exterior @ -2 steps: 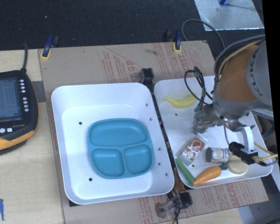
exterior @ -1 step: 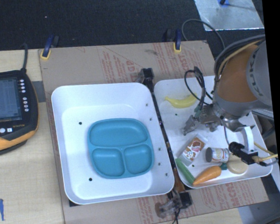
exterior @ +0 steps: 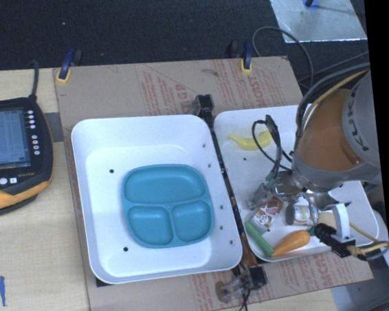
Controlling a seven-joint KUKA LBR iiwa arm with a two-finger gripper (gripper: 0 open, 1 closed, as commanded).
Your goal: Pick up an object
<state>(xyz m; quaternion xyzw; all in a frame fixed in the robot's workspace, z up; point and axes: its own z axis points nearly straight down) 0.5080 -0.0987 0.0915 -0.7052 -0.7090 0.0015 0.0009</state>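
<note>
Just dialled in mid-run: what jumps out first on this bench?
The light blue three-compartment plastic plate sits alone in the middle of the left white bin. The grey arm with its orange band hangs over the right white bin, above a clutter that includes an orange carrot-shaped toy near the front edge and a yellow banana-shaped toy toward the back. A teach pendant with a screen lies on the bench's left.

Two bins side by side on cardboard sheet [exterior: 173, 84]. Left bin [exterior: 98, 196] holds divided plate [exterior: 167, 204], centred. Right bin [exterior: 237, 129] holds banana [exterior: 250, 140] toward back, carrot [exterior: 291, 243] at front edge, pen-like stick [exterior: 256, 236] just left of carrot (small packet [exterior: 268, 214] behind it). Pendant [exterior: 8, 154] far left on bench.
</note>
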